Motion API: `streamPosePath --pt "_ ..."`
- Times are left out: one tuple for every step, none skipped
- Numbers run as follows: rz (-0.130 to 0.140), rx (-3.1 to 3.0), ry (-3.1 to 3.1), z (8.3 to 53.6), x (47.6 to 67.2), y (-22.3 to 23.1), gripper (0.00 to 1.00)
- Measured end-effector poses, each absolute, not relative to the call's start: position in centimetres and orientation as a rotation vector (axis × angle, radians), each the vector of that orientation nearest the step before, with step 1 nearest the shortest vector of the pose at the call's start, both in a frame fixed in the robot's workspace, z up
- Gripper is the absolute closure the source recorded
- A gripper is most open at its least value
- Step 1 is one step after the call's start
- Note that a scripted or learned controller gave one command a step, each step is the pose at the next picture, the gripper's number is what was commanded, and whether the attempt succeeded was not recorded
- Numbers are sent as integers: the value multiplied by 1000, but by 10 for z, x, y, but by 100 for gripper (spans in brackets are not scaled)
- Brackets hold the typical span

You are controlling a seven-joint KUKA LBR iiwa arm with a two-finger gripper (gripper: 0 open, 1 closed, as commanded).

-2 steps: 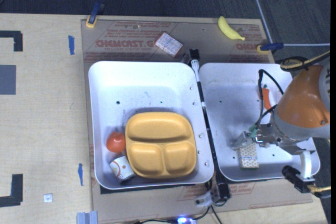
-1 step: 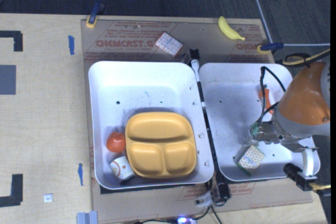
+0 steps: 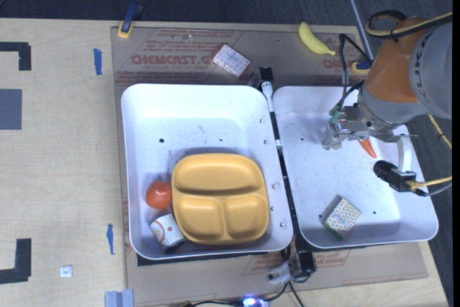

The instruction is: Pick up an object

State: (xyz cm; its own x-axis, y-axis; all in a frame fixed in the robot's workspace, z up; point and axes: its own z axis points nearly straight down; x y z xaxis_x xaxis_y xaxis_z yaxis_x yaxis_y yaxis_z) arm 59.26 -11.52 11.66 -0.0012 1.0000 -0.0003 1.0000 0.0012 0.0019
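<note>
- The gripper (image 3: 343,131) hangs low over the right bin (image 3: 309,183), near its upper right part. I cannot tell whether the claw is apart or together.
- An orange carrot-like thing (image 3: 368,148) lies just beside the claw, partly hidden under the arm. It looks small and light (maybe a bit slippery). Pinching it across its thin middle seems best.
- A small checkered block (image 3: 341,216) sits at the lower middle of that bin. It looks light and stiff, easy to squeeze on its flat sides.
- The left bin (image 3: 144,126) holds a big yellow tray (image 3: 219,198), an orange ball (image 3: 158,194) and a small cup (image 3: 166,229).
</note>
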Motion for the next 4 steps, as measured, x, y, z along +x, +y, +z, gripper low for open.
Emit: streamPosePath --pt "0 2220 2219 175 549 -174 100" --pt "4 2217 2223 226 591 -110 100" --pt "1 2218 2223 225 590 -111 0" --pt "3 2218 2219 86 623 -138 0"
